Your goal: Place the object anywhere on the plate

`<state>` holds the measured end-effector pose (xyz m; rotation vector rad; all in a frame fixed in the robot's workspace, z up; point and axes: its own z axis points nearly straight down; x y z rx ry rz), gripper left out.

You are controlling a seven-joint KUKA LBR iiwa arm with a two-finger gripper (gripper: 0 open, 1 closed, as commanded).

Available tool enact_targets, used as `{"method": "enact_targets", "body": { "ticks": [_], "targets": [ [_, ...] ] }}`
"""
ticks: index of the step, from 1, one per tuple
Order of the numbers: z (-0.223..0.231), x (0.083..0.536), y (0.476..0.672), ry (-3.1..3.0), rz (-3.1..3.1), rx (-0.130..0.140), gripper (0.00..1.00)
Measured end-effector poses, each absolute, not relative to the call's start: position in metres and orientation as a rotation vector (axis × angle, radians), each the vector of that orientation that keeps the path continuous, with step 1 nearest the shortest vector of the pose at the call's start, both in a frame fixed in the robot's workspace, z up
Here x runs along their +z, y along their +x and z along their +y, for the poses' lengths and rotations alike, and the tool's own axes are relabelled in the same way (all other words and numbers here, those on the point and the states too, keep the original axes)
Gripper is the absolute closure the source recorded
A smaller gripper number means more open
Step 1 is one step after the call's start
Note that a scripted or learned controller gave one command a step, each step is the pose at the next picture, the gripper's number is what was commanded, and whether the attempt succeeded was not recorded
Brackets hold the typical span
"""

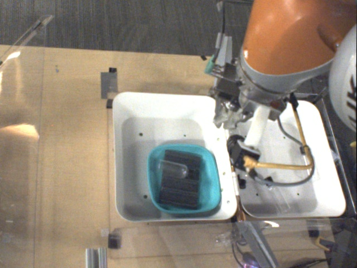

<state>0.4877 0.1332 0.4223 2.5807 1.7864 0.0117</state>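
The arm's orange band [290,27] looms closest, hiding much of the hand [226,116] above the bins' shared rim; spread or closed, I cannot tell. A black ribbed block [181,186] lies on the teal plate [211,172] in a white bin [131,166], under something clear and indistinct [172,168].

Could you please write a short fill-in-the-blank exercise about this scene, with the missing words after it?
1. The teal plate sits inside a ____ bin.
2. A ____ object lies on that plate.
3. The end effector hangs near the divide between the two ____.
4. The arm carries an ____ band.
Missing words: white, black, bins, orange.
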Motion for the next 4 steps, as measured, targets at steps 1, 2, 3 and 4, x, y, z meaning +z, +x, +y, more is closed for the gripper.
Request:
{"method": "enact_targets", "body": {
  "ticks": [1, 2, 3, 4],
  "targets": [
    [0.124, 0.317, 0.488, 2.659, 1.672, 0.004, 1.00],
    [0.124, 0.317, 0.488, 2.660, 1.671, 0.005, 0.00],
    [0.171, 0.417, 0.541, 2.661, 1.666, 0.016, 0.00],
    [0.110, 0.430, 0.488, 2.720, 1.566, 0.016, 0.00]
  ]
}}
